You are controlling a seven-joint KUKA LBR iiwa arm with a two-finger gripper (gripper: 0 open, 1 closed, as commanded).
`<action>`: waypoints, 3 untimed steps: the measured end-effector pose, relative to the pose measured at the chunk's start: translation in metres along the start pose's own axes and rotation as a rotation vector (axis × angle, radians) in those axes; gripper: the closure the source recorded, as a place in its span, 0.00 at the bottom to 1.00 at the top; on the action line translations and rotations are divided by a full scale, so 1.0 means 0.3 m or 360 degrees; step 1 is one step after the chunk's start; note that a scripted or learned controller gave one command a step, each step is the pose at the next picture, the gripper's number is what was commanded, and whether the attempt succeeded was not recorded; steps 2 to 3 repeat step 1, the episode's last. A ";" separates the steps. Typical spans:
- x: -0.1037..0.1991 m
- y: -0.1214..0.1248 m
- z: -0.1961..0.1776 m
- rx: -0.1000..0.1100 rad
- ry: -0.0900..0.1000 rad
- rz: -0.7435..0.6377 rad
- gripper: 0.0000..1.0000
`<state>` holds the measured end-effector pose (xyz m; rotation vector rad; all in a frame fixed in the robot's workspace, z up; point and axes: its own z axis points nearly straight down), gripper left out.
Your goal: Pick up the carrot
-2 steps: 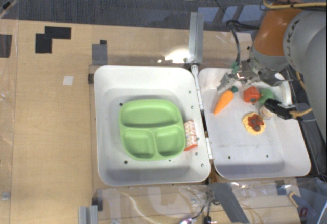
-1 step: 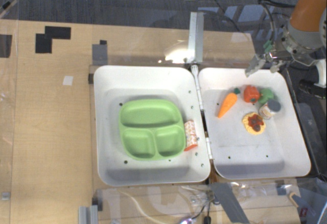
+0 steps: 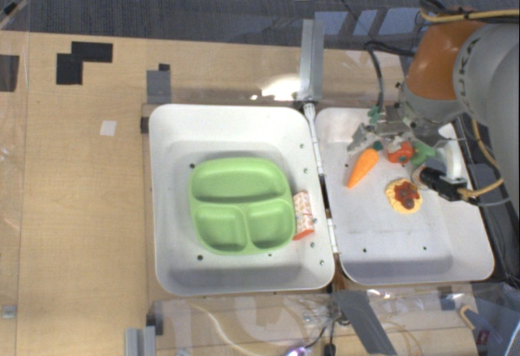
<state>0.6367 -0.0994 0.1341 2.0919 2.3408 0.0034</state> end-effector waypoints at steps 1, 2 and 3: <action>-0.088 -0.048 0.149 -0.0013 -0.0004 -0.0286 0.00; -0.088 -0.048 0.149 -0.0013 -0.0004 -0.0286 0.00; -0.088 -0.048 0.149 -0.0013 -0.0004 -0.0286 0.00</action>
